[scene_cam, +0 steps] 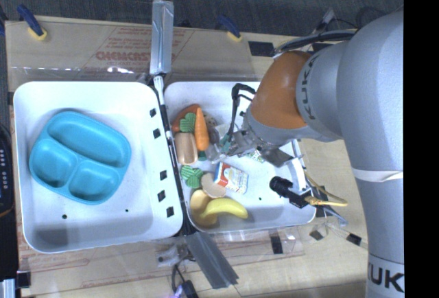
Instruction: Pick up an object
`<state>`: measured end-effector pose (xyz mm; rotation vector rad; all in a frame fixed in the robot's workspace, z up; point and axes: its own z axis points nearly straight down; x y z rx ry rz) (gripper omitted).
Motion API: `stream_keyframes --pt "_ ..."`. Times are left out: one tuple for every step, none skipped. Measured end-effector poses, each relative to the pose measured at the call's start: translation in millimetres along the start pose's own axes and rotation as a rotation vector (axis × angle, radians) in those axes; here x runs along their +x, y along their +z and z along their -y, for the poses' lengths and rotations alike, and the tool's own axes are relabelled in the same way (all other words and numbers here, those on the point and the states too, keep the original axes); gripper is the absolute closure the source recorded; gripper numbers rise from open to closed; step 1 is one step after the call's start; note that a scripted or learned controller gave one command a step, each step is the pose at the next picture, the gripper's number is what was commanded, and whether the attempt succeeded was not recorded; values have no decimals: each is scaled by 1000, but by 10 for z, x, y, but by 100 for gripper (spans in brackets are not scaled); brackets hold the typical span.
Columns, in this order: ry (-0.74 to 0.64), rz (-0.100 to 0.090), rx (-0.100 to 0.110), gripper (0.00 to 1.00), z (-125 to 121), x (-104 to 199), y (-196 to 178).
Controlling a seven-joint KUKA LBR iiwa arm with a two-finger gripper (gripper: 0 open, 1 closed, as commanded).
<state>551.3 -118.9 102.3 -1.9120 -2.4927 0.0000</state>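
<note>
The right bin [206, 94] holds a pile of toy food along its left side: an orange carrot [200, 128], a tan bread-like piece [185, 147], a green leafy piece [192, 176], a small red and white carton [231, 178] and a yellow banana [225, 207] near the front. My gripper [230, 145] reaches down from the orange-banded wrist [278, 94] to just right of the carrot, above the carton. The wrist hides much of the fingers, and nothing shows clearly between them.
The left bin [41, 228] holds a blue divided plate [79, 156]. A metal divider post [161, 36] stands between the bins at the back. My grey arm [363, 104] covers the right bin's right side.
</note>
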Motion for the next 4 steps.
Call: stream_keyframes --pt "0 0 0 0 1 1 2" --pt "-67 -1 1 0 -659 0 107" --pt "-70 -2 3 100 -661 -2 5" --pt "88 1 -4 100 -927 314 -929"
